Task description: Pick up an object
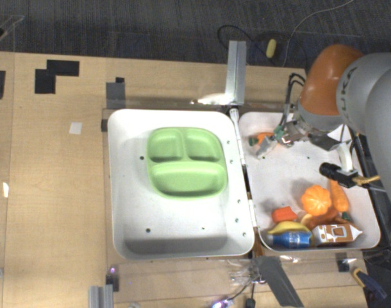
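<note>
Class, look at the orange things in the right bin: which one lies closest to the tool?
The small orange piece near the bin's far left corner, right beside the tool. The round orange fruit and the carrot lie together toward the near side.

Wooden bench (pixel 48 191) bears two white bins (pixel 125 172) side by side

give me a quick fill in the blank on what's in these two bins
1. The green divided plate lies in the ____ bin.
2. The plate has ____ compartments.
3. The claw is over the right bin's ____ end.
4. The orange fruit sits in the ____ bin.

Missing words: left; three; far; right
</note>
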Tool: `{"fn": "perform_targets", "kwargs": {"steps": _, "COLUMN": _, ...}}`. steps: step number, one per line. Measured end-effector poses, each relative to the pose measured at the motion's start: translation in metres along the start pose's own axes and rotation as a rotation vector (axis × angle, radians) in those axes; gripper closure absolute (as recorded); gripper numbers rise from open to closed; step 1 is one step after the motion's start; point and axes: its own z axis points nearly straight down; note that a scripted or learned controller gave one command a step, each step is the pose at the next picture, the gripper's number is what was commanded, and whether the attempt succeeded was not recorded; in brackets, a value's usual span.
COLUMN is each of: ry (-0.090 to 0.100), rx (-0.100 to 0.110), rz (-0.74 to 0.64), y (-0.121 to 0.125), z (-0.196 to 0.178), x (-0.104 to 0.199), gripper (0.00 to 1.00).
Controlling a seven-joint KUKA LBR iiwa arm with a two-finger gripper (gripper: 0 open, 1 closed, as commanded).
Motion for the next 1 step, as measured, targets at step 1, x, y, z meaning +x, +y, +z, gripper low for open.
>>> {"fn": "perform_targets", "kwargs": {"steps": 1, "ry": 0.001, "rx": -0.006, "rz": -0.001, "y": 0.0028, "z": -0.0133, "x": 0.0008, "gripper": 1.0}}
